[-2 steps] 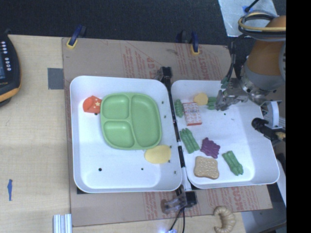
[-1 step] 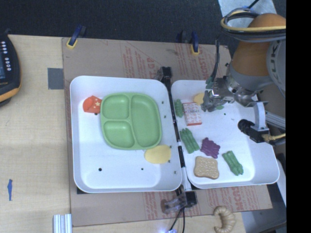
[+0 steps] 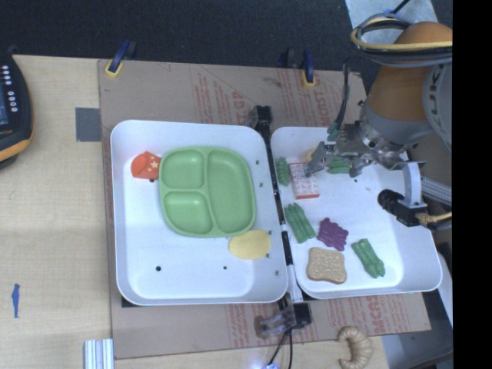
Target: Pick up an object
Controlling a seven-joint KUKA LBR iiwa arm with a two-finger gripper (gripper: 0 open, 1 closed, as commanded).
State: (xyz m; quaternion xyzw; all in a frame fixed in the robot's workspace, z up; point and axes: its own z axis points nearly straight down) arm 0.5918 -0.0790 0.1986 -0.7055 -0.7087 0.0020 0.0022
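Note:
My gripper (image 3: 324,161) hangs low over the far left part of the right bin (image 3: 415,279). Right below it lies a small red-and-white card (image 3: 306,187), and a green toy piece (image 3: 282,171) lies by the bin's left wall. Nearer the front of that bin are a green ridged vegetable (image 3: 299,222), a purple grape bunch (image 3: 332,234), a tan cracker (image 3: 326,265) and another green vegetable (image 3: 369,257). Nothing can be seen held by the gripper.
The left bin (image 3: 138,283) holds a green divided plate (image 3: 207,191), a red toy (image 3: 144,165) at its far left and a yellow piece (image 3: 250,244). A black cable fitting (image 3: 398,206) lies over the right bin's right side. A control pendant (image 3: 11,114) sits far left.

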